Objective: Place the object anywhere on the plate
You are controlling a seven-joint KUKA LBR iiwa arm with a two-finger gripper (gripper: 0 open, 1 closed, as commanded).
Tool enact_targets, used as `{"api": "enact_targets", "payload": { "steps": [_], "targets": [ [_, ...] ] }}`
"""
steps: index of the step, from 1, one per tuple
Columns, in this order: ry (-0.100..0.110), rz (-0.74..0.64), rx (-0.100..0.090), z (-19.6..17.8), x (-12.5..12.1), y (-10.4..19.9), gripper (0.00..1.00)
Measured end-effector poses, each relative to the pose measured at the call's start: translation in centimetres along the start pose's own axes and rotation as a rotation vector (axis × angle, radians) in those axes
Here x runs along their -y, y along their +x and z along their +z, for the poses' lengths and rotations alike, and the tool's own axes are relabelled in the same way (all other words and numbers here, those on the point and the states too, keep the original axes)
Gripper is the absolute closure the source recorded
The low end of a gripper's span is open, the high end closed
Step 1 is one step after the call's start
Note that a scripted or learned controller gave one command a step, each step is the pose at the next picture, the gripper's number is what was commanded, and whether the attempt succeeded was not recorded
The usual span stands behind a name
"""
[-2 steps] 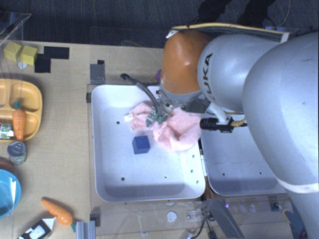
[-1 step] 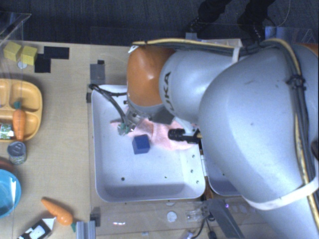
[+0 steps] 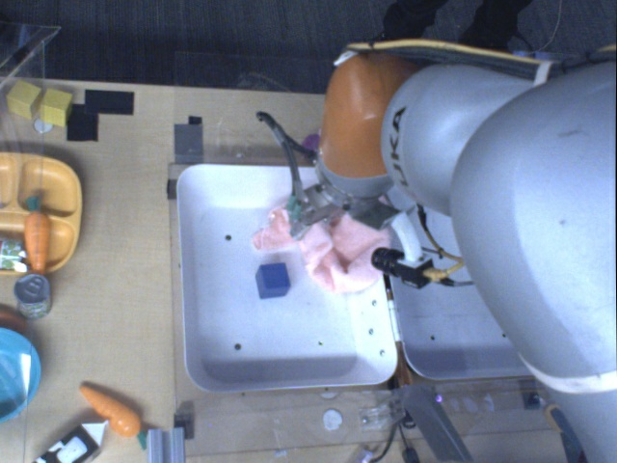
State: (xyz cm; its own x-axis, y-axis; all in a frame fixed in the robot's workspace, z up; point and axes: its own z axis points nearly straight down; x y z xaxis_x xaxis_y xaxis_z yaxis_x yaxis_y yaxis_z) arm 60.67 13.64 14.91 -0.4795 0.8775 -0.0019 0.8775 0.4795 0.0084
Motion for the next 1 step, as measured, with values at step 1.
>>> {"api": "enact_targets", "payload": {
  "steps": [1],
  "targets": [
    [-0.01, -0.193, 0.002, 5.67, -3.67, 4.35, 1.0]
  ]
}}
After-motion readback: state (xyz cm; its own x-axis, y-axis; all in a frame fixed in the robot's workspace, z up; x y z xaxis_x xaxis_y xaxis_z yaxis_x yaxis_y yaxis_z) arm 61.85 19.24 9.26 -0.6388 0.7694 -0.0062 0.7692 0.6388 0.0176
